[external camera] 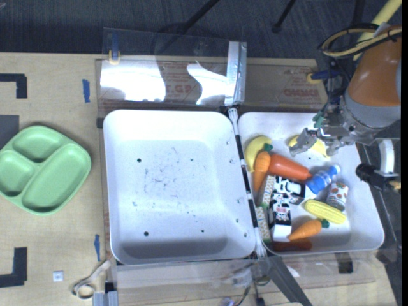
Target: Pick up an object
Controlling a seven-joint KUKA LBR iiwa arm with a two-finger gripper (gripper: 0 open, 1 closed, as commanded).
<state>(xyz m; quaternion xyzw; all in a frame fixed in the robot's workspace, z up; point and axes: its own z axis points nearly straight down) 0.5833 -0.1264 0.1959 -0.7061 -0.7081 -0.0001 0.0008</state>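
Camera view, from left: a glossy green divided plate (43,169) lies on the pale wooden desk (54,75), beside a scuffed white bin (172,177). Smooth plastic toys, including an orange carrot (288,167) and yellow corn (325,211), crowd the right bin (366,234). Above its far corner the gripper (317,139) pinches a small yellow object (301,145).

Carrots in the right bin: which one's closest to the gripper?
The long upper carrot, lying beside the banana. The small carrot sits at the bin's near edge, far from the gripper.
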